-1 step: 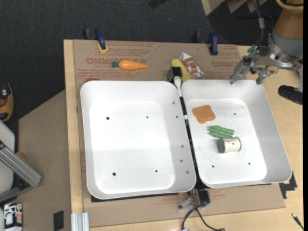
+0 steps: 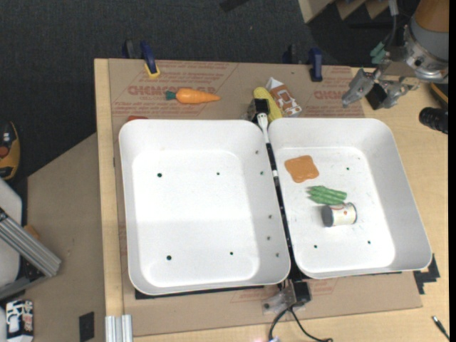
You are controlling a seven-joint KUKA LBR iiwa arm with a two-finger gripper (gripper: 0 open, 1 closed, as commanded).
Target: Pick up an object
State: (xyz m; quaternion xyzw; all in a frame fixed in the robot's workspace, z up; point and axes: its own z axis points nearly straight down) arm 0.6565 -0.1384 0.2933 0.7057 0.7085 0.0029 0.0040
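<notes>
In the right bin (image 2: 385,148) lie three objects: a flat orange piece (image 2: 301,168), a green pea pod (image 2: 327,194) and a small can (image 2: 338,214) on its side with a grey lid. My gripper (image 2: 370,91) hangs above the bench just beyond the right bin's far right corner, open, with nothing between its fingers. It is well apart from all three objects.
The left bin (image 2: 142,155) sits beside the right one. On the cardboard behind the bins lie a toy carrot (image 2: 194,97), a yellow banana-like piece (image 2: 265,102) and a small brown packet (image 2: 285,100). Blue clamps (image 2: 148,59) hold the board's far edge.
</notes>
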